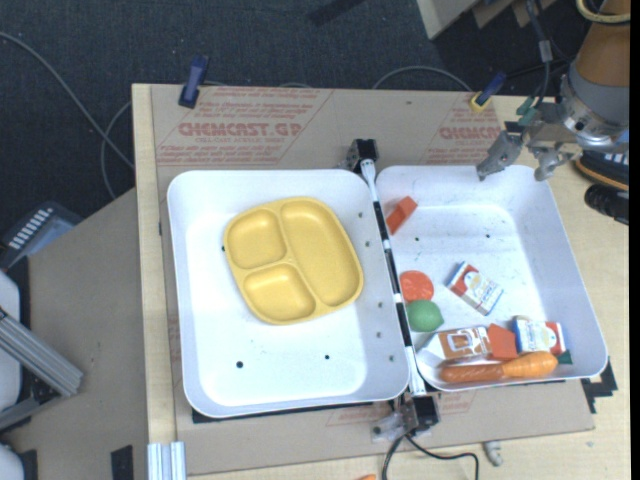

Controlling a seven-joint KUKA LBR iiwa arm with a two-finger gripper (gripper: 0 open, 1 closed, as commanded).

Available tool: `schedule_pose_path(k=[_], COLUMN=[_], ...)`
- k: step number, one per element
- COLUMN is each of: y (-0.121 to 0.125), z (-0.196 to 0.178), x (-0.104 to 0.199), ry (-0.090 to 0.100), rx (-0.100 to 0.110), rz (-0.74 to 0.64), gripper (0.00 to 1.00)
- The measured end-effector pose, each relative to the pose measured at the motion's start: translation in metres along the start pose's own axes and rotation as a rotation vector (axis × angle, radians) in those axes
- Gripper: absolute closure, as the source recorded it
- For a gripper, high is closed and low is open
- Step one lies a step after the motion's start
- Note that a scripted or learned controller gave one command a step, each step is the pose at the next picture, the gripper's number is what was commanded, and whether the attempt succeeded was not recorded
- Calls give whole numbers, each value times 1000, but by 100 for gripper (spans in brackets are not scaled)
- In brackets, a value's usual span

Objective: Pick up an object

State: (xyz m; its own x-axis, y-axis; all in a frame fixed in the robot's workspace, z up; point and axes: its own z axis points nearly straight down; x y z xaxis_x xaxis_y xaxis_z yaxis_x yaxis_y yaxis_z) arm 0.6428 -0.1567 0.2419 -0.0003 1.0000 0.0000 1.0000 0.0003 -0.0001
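Although the carrot [528,365] and sausage [472,373] at the right bin's [566,230] near edge look light and slippery, the small carton [474,287] beyond offers flat sides, while the gripper [519,161] hangs spread and unladen over the far rim.

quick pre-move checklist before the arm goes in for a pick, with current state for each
1. Gripper open: ok, fingers spread apart with nothing between them.
2. Gripper above the bin that holds the objects: ok, it hangs over the right bin's far rim.
3. Isolated target available: ok, the orange block lies alone near the divider.
4. Crowded targets: not ok, the carrot, hot dog and small cartons are packed together in the near corner.
5. Yellow divided plate out of the way: ok, it sits in the left bin.
6. Gripper height over the bin: cannot tell.
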Motion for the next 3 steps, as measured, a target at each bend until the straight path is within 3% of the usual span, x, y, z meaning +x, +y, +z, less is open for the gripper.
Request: schedule_pose_path(k=[1, 2, 3], y=[-44, -121, -79], z=[78, 154, 83], x=[35, 25, -28], ry=[0, -2, -2], rx=[1, -5, -4], rz=[0, 1, 1], gripper=[0, 0, 0])
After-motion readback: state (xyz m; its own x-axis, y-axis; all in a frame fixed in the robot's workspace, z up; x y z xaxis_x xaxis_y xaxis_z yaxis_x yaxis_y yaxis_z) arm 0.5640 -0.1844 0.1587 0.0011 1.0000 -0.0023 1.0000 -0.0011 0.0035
